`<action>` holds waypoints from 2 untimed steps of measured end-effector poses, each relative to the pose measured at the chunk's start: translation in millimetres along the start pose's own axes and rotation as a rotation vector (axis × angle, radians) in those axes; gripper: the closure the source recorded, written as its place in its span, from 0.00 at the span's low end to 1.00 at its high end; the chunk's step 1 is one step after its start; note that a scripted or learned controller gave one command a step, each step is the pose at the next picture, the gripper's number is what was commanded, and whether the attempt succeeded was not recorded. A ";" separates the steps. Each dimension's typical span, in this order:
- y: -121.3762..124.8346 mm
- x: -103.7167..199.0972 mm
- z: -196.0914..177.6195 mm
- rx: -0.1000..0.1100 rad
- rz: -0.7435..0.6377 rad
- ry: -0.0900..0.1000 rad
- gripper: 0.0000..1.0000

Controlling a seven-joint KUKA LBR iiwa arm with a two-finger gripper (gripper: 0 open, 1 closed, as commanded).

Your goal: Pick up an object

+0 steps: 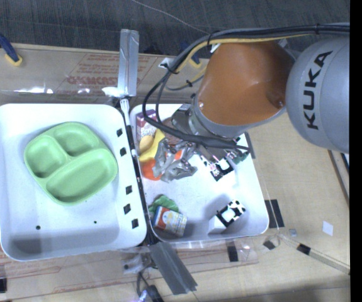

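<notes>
The gripper hangs low in the right bin, its metal fingers down among a cluster of small things at that bin's upper left; how far the jaws stand apart cannot be told, since the metal parts blur into the clutter, and nothing can be seen held between them. Just left of the jaws, touching or nearly so, lie a yellow piece and below it an orange piece, both hard against the divider between the bins. Above those, a small pink-and-white packet sits at the bin's top-left corner. To the right of the jaws lies a black-and-white patterned tag, and farther down on that side a black-and-white patterned cube. Well below the jaws, near the bin's front wall, rests a small can with an orange label with a green leafy bit touching its top. Above and right of the jaws the arm's orange band and grey body cover the bin's far side. Well apart to the left, the left bin holds a green divided plate.
</notes>
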State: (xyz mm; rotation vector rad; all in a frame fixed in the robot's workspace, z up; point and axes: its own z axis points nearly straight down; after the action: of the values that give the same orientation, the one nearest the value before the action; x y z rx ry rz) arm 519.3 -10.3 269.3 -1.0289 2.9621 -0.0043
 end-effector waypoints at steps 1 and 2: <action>-34.2 -60.6 -7.4 -0.003 0.082 0.002 1.00; -82.0 -42.9 17.5 -0.004 0.049 0.006 1.00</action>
State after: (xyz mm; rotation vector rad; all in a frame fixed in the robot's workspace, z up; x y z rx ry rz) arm 603.9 -48.0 252.4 -0.9587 2.9925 -0.0012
